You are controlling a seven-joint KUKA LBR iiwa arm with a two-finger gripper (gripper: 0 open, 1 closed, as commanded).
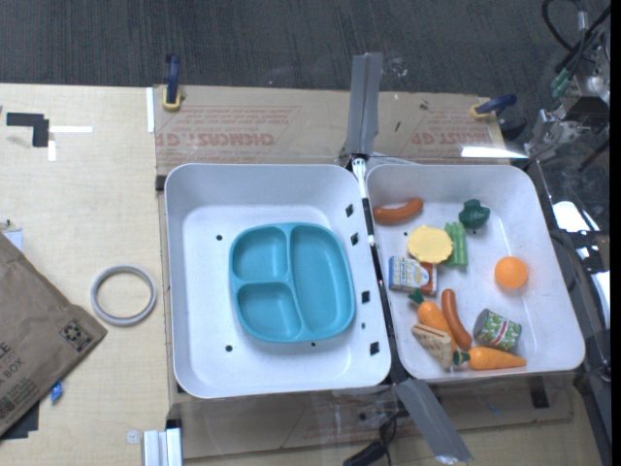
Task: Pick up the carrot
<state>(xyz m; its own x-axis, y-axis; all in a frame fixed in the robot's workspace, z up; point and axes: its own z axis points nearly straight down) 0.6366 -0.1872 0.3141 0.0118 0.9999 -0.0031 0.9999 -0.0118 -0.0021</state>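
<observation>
left bin (194, 260): white plastic, shallow; holds teal divided plate (291, 282), smooth, three wells.
right bin (543, 260): toy food, packed close.
carrot (496, 359): orange, tapered, lying flat by the front wall of the right bin, near-right corner; green can (498, 329) just behind it, sandwich wedge (433, 342) near its left end.
handling: likely light, stiff, smooth plastic, may roll; pinch across the thick middle.
hand: cannot tell its state.
</observation>
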